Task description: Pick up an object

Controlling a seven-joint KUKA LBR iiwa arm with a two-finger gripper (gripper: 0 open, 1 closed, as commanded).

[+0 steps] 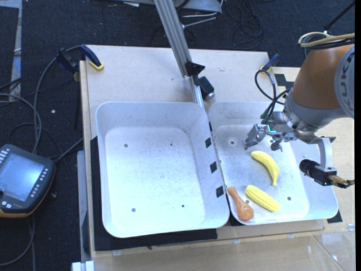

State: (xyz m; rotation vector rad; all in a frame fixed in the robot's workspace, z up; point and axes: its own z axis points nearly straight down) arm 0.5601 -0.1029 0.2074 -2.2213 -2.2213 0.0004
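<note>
In the right bin [234, 123] lie three things: a yellow banana [267, 165] near the middle, a yellow corn cob [262, 199] toward the front, and an orange carrot [241, 204] by the front left corner. My gripper [262, 137] hangs over the bin just above and left of the banana's upper end, apart from it. The fingers stand spread, with nothing between them.
The left bin [152, 168] sits beside the right one, sharing a raised divider with black clips [213, 162]. A slanted metal pole [175, 33] crosses over the back of the bench. A pendant [22, 179] lies off the bench at the left.
</note>
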